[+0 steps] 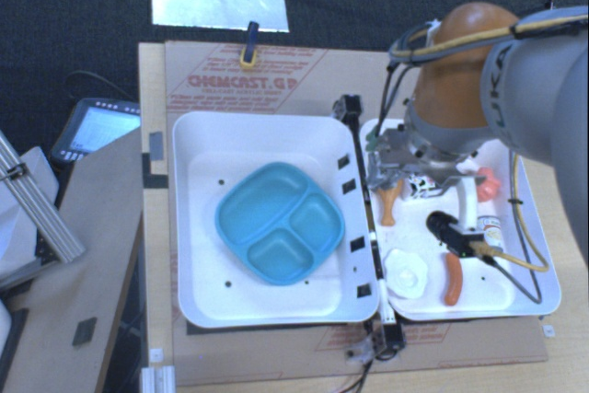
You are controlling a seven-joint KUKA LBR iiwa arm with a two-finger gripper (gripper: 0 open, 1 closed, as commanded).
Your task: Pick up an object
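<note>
Right of centre, low over the upper-left part of the right bin: gripper, hung under the grey arm reaching in from the right edge. Open or closed — cannot tell, hidden under the wrist from this angle. Nothing seen held.

Just below the gripper, close to the divider between the bins: orange drumstick toy, lying lengthwise down the frame. Probably the target, judging by nearness alone. Touching or just short of contact, cannot say.

Lower in the same bin: fried-egg toy at lower left, sausage just right of it, both apart from the gripper. Small bottle and a pink piece toward the right side, partly behind the arm.

Left bin, centre-left of frame: blue divided plate lying flat, alone, well away from the arm.

Judged stage: at the grasp, nothing lifted yet. Loose scatter of toys likely deliberate — room for a straight-down approach. Risk: drumstick near the bin wall, little space on that side.
</note>
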